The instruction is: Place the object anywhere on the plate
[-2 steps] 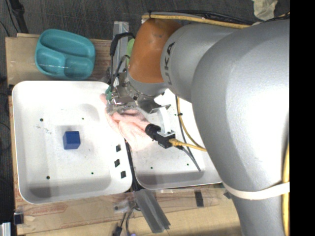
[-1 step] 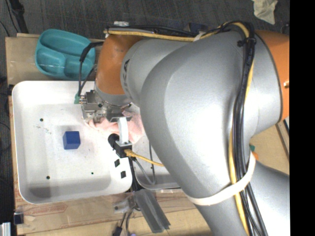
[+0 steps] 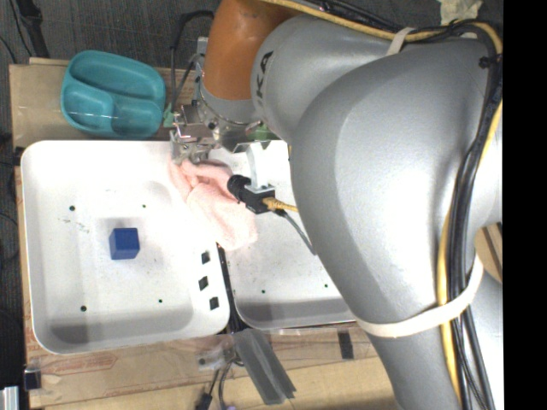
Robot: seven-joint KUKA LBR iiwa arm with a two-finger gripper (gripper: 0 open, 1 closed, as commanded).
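Hovering at the far edge of the left bin (image 3: 51, 229), the hand (image 3: 192, 143) meets the far end of the pink cloth (image 3: 224, 203), which trails near-right across the seam between the bins. Whether the hand is spread or pinching the cloth, I cannot tell. The teal plate (image 3: 111, 92) lies just far-left of the hand, so I judge the carry to be short.
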